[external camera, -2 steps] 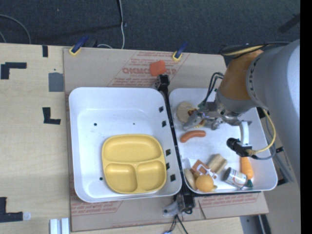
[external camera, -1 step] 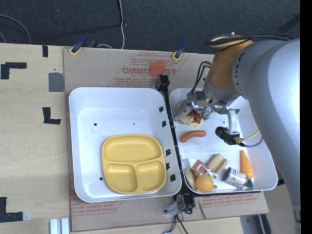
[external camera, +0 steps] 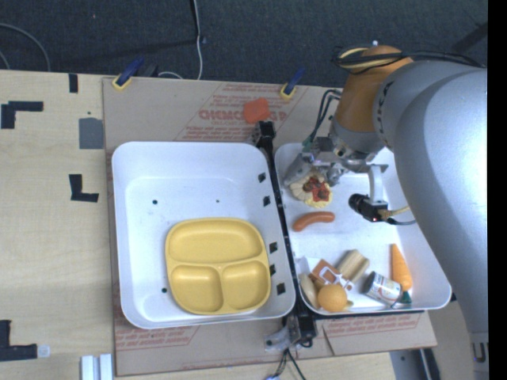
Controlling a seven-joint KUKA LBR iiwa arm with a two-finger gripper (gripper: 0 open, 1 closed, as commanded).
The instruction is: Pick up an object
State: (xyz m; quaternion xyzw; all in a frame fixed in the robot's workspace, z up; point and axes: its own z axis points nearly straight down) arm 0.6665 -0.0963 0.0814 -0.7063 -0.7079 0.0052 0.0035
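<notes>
Camera view: gripper (external camera: 317, 182) low over pizza (external camera: 313, 188) near right bin's (external camera: 434, 291) back edge. Finger opening impossible to tell. Best centred over pizza before closing, clear of sausage (external camera: 314, 221).

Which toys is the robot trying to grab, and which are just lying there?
For the job:
gripper
pizza toy under it
right bin

Lying about:
sausage
carrot
can
orange
yellow tray
left bin

A yellow divided tray (external camera: 216, 273) lies in the left white bin (external camera: 139, 172), toward its near side. Both bins sit on a cardboard sheet (external camera: 214, 109) held by two blue-and-yellow clamps (external camera: 127, 74) at the far edge, on a light wooden surface (external camera: 43, 236).
</notes>
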